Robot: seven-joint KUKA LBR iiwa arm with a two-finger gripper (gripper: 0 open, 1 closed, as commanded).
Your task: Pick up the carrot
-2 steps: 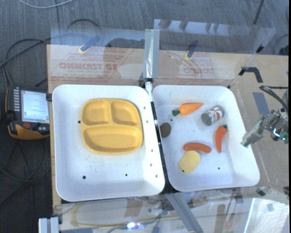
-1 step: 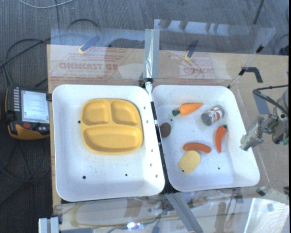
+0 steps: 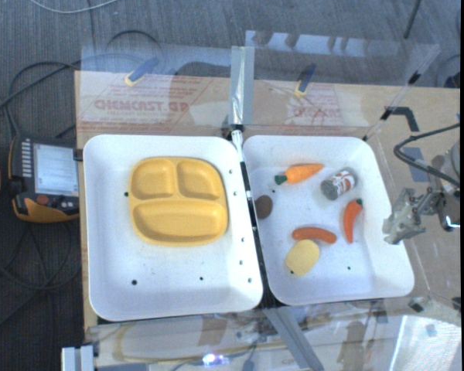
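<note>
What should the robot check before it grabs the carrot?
1. Carrot in plain sight in the right bin: ok.
2. Nothing lying on the carrot: ok.
3. Room around it: ok, the can sits beside it but apart.
4. Not mixing it up with the chili, also orange with a green tip: ok, the chili lies nearer the right wall.
5. Gripper above the carrot: not ok, it sits at the bin's right edge.
6. Fingers ready to grab: cannot tell.

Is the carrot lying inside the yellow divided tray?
No, the carrot lies in the right bin, while the yellow tray sits in the left bin.
</note>
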